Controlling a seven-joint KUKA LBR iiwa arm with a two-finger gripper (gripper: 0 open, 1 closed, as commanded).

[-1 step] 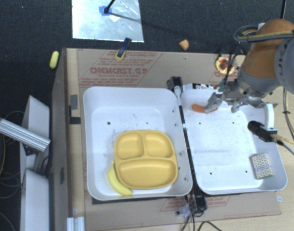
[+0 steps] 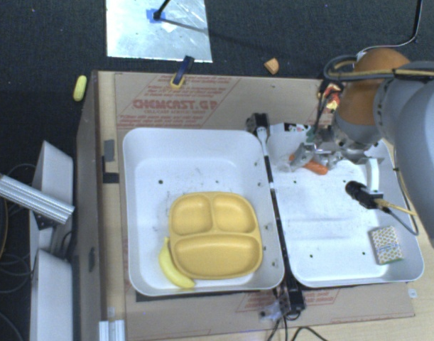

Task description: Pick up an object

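The gripper (image 2: 317, 155) is lowered at the right bin's (image 2: 408, 261) eleven o'clock corner, over an orange object (image 2: 315, 168); finger spread cannot be told; closure should be made squarely across the object before any lift.

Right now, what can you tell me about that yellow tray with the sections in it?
The yellow tray is a rounded, plastic-looking plate split into three compartments: two small ones at the far side, one wide one at the near side. It lies flat, right way up, in the near part of the left white bin, with nothing in its compartments. A yellow banana lies against its near-left edge, partly tucked beneath it.
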